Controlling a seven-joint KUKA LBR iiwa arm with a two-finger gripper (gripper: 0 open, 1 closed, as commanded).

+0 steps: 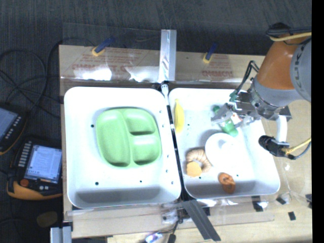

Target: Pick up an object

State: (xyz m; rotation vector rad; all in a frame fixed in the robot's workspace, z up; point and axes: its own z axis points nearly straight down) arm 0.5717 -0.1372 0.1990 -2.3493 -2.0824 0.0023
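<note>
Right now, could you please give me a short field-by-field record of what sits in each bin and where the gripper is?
left bin: green divided plate
right bin: yellow banana, white round lid, tan ring toy, orange ball, brown piece, green item
gripper: over the right bin's far side, above the green item
grasp: cannot tell

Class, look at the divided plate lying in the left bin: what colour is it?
Light green. The divided plate shows clearly in the camera view, against the white left bin.
</note>
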